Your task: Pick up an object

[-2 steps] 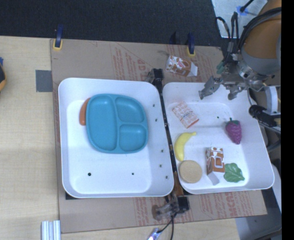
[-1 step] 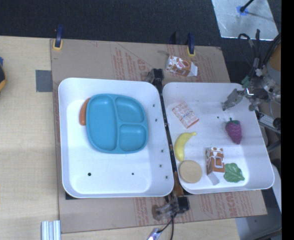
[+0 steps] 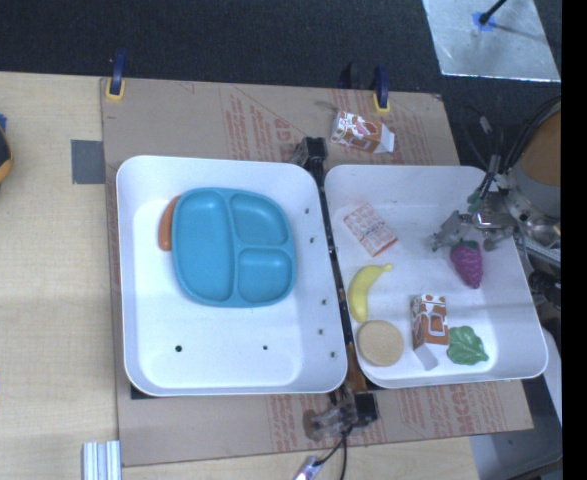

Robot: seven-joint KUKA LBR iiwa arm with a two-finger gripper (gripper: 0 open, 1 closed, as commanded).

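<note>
The gripper (image 3: 461, 236) sits low in the right bin (image 3: 413, 183), just above the purple grapes (image 3: 467, 264); its opening I cannot tell

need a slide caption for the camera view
Gripper poised over purple grapes in the right bin; blue tray in the left.

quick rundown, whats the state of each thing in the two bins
blue divided plate: flat in left bin, over a hot dog
banana: lying in right bin
purple grapes: lying right by the gripper
carton: on its side
round bun: flat
green leaf: lying
packet: flat
</note>
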